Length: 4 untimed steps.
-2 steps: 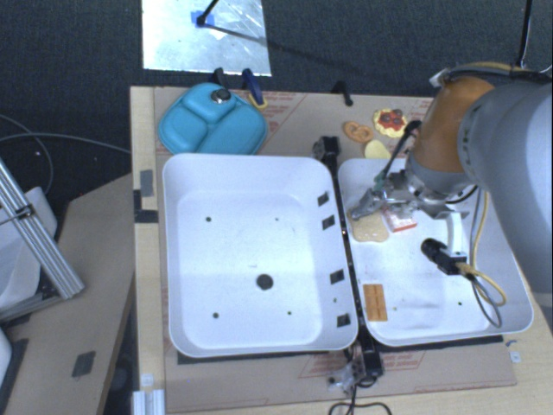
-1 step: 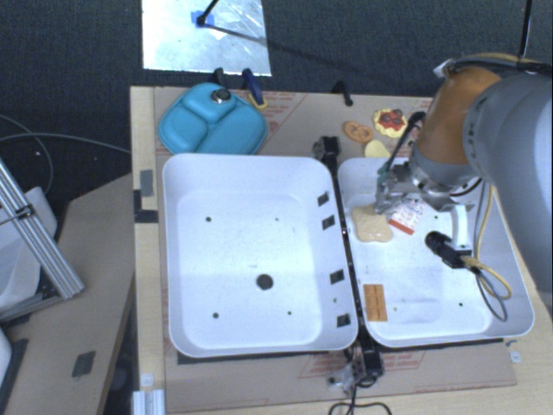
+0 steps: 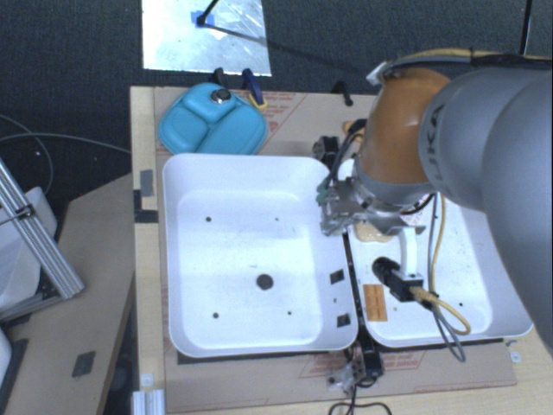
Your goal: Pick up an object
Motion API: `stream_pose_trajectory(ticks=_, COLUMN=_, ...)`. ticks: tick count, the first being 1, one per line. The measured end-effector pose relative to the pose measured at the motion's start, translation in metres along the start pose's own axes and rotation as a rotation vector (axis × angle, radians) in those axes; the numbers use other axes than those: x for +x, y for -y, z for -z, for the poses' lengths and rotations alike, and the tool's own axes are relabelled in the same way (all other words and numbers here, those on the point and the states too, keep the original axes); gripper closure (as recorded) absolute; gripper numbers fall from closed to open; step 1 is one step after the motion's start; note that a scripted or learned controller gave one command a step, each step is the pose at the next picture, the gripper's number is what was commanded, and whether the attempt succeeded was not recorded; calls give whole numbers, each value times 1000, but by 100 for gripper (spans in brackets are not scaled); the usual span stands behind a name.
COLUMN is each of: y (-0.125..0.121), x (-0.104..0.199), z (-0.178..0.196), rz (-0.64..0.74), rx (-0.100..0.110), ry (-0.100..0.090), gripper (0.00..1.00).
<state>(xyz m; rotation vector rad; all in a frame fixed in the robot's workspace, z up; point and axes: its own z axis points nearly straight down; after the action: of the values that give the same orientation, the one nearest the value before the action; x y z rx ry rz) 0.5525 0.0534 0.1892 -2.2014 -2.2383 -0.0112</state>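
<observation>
My gripper [image 3: 339,218] hangs low over the seam between the two white bins, at the right rim of the left bin [image 3: 186,232]. A pale tan object [image 3: 371,231] lies in the right bin [image 3: 484,309], just to the right of the gripper and partly hidden by the wrist. A small orange rectangular piece [image 3: 374,303] lies nearer the front of the right bin. On the floor of the left bin sits a small dark disc [image 3: 264,282]. The arm covers much of the right bin.
A blue lidded container [image 3: 212,121] rests on the bench behind the left bin. A shiny foil sheet [image 3: 206,22] lies further back. A metal frame [image 3: 34,249] stands at the far left, off the bench.
</observation>
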Motion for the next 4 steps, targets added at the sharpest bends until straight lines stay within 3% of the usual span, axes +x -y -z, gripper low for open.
stream_pose_trajectory(ticks=1, y=-19, x=-24, z=-5, rz=-17, rx=0, ry=7, gripper=100)
stream_pose_trajectory(ticks=2, y=-24, x=-27, z=-5, rz=-16, rx=1, ry=6, gripper=100)
stream_pose_trajectory(ticks=3, y=20, x=13, z=-5, rz=-9, rx=6, ry=5, gripper=100)
stream_pose_trajectory(ticks=4, y=68, x=6, z=-5, rz=-16, rx=6, ry=6, gripper=100)
